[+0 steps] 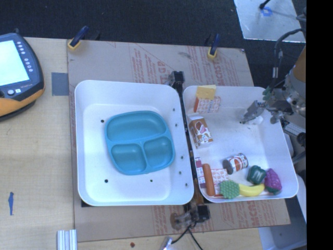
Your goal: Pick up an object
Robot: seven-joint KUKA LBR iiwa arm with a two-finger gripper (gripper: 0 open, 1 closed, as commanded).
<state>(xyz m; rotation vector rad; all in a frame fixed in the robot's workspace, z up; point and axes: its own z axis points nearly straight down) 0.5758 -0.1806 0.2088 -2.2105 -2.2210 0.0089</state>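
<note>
Two white bins sit side by side on the table [47,155]. At the table's left edge rests a grey and orange handheld screen [15,72]. The left bin [88,139] holds a blue divided plate [139,142] lying flat near its middle. The right bin [276,150] carries the small things: a yellow-topped carton [206,99] at its far left corner, a brown snack packet [201,131] just below that along the left wall, and along the near edge a hot dog [208,178], a green round toy [229,189], a banana [251,190], a small can [237,163], a dark green pepper [256,174] and purple grapes [272,180]. The pincer [254,113] hangs over the far right part of this bin, well apart from these things; whether its fingers are spread or closed cannot be told, and nothing shows between them.
</note>
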